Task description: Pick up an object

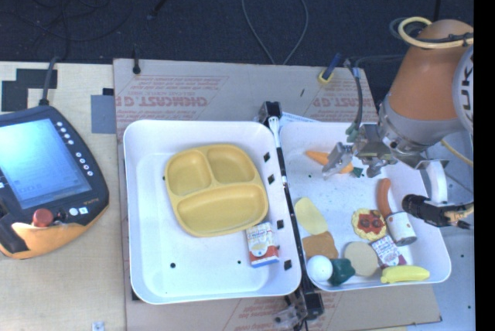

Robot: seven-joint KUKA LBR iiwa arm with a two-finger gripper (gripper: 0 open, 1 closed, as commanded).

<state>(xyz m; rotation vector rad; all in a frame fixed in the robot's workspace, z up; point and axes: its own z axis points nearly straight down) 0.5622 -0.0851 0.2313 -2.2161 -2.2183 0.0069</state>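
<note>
1. nearest, along the front of the right bin [441, 264]: a white egg [319, 268] touching a dark green piece [342, 270], a banana [404, 274], a round brown patty [360, 257] and a small carton [386, 250].
2. behind those: a brown bread slice [319, 245], a pizza slice [370, 223], a can [401, 229], a pale yellow piece [310, 215] and a sausage [384, 196].
3. left bin [147, 244]: a milk carton [263, 244] just in front of a yellow divided plate [216, 188].
4. farther back in the right bin: gripper [345, 159] low over an orange carrot [320, 158], fingers apart w/ nothing between them; the carrot lies just left of the tips.
5. far left on the bench: a tablet [42, 167].
</note>
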